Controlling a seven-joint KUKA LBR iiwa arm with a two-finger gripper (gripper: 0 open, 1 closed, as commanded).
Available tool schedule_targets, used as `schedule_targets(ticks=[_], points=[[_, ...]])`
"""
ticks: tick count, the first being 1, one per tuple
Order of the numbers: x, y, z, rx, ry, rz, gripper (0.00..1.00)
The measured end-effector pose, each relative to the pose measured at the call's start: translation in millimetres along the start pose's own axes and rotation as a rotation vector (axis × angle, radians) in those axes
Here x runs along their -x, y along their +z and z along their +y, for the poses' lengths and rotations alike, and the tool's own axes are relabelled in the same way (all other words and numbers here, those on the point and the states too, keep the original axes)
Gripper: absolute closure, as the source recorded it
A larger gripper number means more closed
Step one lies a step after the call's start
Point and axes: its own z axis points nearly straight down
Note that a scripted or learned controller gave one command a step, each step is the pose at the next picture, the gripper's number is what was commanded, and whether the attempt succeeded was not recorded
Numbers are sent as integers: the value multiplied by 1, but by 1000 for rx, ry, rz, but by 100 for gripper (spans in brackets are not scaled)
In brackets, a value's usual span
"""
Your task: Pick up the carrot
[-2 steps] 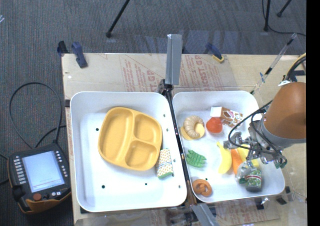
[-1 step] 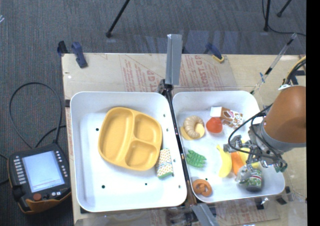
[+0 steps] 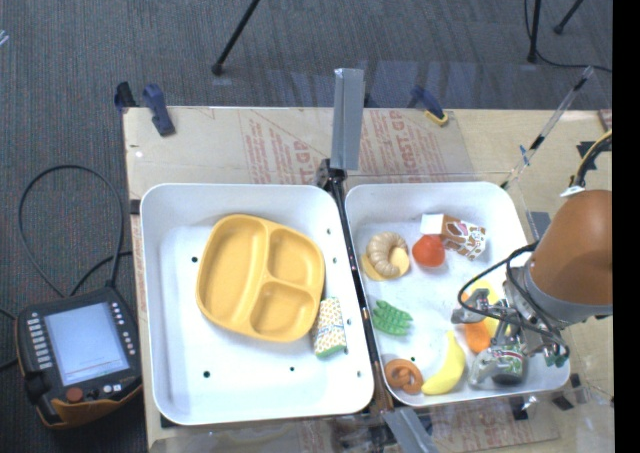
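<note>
One claw [image 3: 497, 334] low in the right bin [image 3: 432, 189], at the carrot [image 3: 477, 335], whether open or closed cannot be told, carrot half hidden, axis unclear, banana [image 3: 449, 368] near.

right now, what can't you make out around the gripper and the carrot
carrot: camera view, largely covered by the gripper; length and lie unclear.
yellow thing: camera view, partly hidden by the arm; cannot name it.
right bin: camera view, near right corner hidden by the arm.
</note>
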Motion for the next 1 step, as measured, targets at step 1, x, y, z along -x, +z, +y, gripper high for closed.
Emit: schedule_targets(ticks=[1], points=[[11,1,46,1,-37,1,0]])
